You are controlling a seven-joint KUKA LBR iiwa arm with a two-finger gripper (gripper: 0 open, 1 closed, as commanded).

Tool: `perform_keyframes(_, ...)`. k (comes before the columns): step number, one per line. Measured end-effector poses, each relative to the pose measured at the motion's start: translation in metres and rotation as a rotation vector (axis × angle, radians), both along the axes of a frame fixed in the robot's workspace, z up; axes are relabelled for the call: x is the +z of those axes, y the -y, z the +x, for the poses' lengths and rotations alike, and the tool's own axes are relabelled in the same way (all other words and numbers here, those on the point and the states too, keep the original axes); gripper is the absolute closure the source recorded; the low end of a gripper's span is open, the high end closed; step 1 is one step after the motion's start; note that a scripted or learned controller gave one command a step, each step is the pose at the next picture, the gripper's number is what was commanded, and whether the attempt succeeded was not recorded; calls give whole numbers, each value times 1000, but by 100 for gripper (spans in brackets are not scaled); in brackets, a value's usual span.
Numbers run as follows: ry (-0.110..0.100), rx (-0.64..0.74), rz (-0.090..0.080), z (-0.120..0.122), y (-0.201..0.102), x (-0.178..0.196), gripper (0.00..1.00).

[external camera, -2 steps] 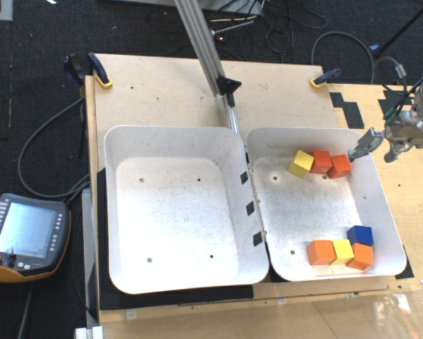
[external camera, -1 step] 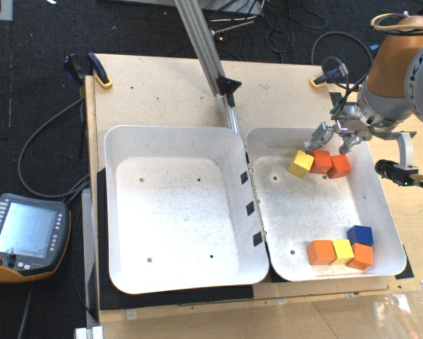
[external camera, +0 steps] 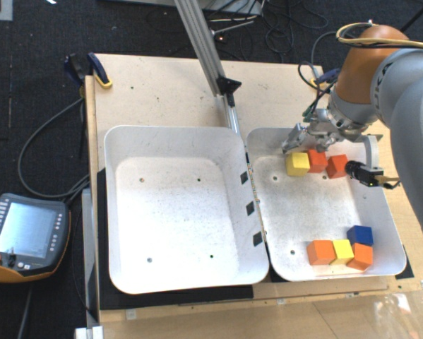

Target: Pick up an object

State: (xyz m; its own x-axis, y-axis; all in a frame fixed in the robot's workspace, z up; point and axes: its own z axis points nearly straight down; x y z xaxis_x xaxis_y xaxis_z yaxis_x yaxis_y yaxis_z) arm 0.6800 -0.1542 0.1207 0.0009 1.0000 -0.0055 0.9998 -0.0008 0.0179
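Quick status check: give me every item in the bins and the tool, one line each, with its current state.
Tool: low over the right bin's far end, above the far blocks.
Yellow block: on bin floor, beside an orange one.
Red-orange blocks: resting by the yellow.
Near cluster: orange, yellow, orange and blue blocks, bunched in the near right corner.
Left bin: flat on the bench.

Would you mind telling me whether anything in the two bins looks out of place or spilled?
Nothing stands out. All the blocks sit inside the right bin: a yellow block and red ones under the hand, and four more clustered at the near corner.
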Motion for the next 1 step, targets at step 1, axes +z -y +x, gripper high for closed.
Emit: perform_keyframes(1, 10, 7, -7, -24, 13, -7, 0)
